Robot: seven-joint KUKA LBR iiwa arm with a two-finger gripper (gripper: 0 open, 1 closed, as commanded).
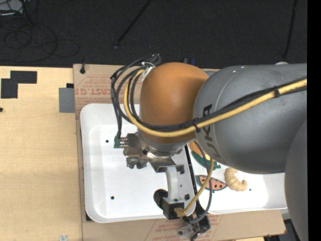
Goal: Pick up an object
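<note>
Pincer [134, 153]: metal assy under orange wrist band, over white bin [95, 134]; open/closed state cannot tell, arm [241, 119] blocks the view. Objs on white bin floor, right of pincer, apart from it:
- watermelon-slice toy [216, 184]: red, dark seeds, green rim, part-hidden by arm
- cream ridged curved pc [235, 179], just beside it

Bin sits on cardboard sheet [100, 87], on pale wood surface [35, 159].

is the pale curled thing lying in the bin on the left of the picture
No, the pale curled thing lies in the right-hand bin, next to the watermelon slice.
</note>
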